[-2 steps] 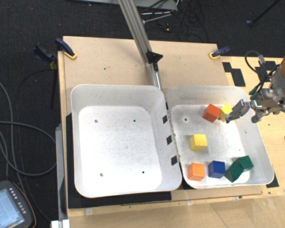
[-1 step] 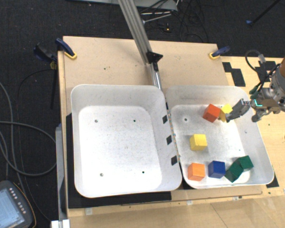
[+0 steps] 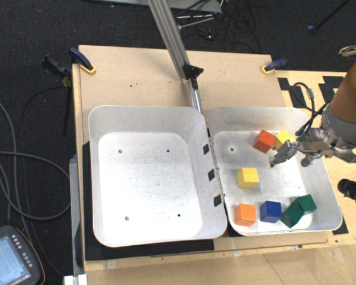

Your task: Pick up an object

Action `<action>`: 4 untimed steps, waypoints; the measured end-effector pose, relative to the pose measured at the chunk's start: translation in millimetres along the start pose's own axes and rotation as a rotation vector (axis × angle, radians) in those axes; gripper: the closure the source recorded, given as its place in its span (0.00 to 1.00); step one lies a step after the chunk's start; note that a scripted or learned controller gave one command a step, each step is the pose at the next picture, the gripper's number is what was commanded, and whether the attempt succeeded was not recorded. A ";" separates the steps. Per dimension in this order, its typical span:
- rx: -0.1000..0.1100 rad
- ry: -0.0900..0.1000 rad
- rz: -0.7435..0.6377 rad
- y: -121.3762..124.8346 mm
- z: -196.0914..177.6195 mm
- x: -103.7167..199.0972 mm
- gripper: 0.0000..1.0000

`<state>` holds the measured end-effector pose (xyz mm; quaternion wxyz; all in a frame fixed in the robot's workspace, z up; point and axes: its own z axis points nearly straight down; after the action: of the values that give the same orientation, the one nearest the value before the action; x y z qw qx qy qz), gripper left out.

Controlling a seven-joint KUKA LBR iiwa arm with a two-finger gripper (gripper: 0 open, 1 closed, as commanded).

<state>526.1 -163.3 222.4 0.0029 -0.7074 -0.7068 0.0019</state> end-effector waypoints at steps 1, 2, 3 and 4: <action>0.000 0.000 0.000 -2.1 64.2 0.5 0.00; -0.022 -0.005 -0.002 9.0 101.4 0.2 0.00; -0.024 -0.003 0.000 9.7 92.8 1.1 1.00; -0.014 -0.004 -0.002 7.8 31.0 -4.6 1.00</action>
<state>533.7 -167.9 191.4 -0.0035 -0.7065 -0.7077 -0.0015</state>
